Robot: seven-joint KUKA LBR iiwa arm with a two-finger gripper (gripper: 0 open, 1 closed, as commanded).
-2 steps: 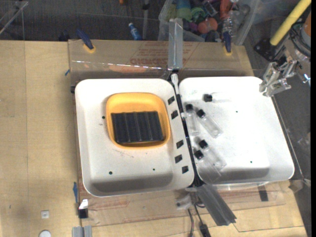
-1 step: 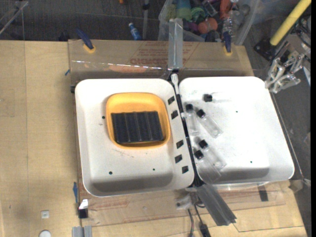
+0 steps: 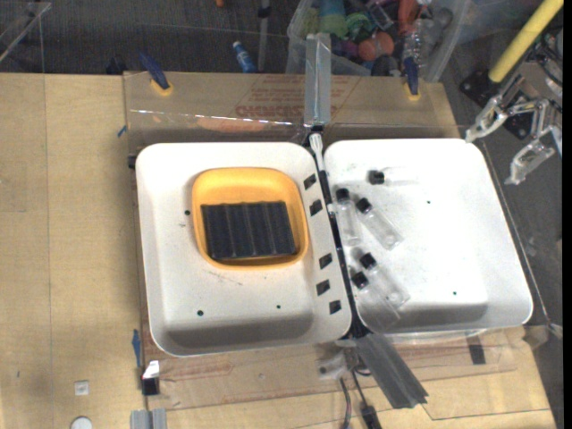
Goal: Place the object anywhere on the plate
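An orange-yellow plate (image 3: pixel 243 182) sits in the left bin (image 3: pixel 170 284). A dark rectangular ridged object (image 3: pixel 248 230) lies flat on the plate, covering most of its middle. My gripper (image 3: pixel 509 143) hangs beyond the far right corner of the right bin (image 3: pixel 447 239), well away from the plate. Its metal fingers (image 3: pixel 487 119) are open with nothing between them.
Several small clear vials with black caps (image 3: pixel 368 214) lie scattered along the left side of the right bin. A black divider (image 3: pixel 323 231) runs between the bins. A box of colourful toys (image 3: pixel 375 12) stands behind the bench.
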